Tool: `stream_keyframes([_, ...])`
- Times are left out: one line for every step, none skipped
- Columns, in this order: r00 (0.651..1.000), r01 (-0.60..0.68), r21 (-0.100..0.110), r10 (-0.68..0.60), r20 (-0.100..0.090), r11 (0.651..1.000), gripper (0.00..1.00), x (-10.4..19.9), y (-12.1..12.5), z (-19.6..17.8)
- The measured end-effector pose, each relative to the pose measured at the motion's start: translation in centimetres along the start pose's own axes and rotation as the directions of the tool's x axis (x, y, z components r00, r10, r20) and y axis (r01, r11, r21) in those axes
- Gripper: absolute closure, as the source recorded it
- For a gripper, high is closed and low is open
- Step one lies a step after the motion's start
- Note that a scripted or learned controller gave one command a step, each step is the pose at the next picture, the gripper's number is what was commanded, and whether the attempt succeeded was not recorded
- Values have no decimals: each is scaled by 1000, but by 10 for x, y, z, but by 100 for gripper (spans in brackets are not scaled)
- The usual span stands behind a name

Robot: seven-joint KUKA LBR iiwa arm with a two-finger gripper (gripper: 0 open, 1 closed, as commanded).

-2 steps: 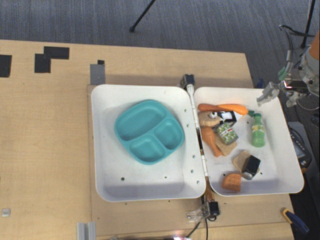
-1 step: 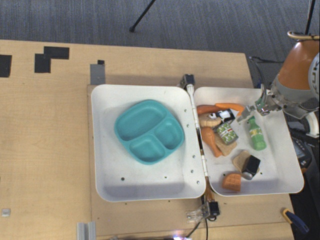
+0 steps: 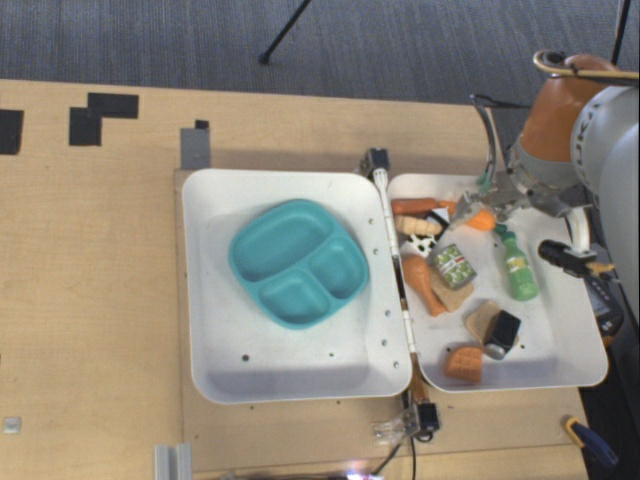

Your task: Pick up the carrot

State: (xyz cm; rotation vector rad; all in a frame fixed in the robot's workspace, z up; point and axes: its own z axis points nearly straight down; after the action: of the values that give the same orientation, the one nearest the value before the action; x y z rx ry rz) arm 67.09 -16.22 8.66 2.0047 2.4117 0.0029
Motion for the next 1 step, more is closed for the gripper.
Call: stream_keyframes([1000, 9, 5, -9, 0, 1000, 100, 1, 1, -12])
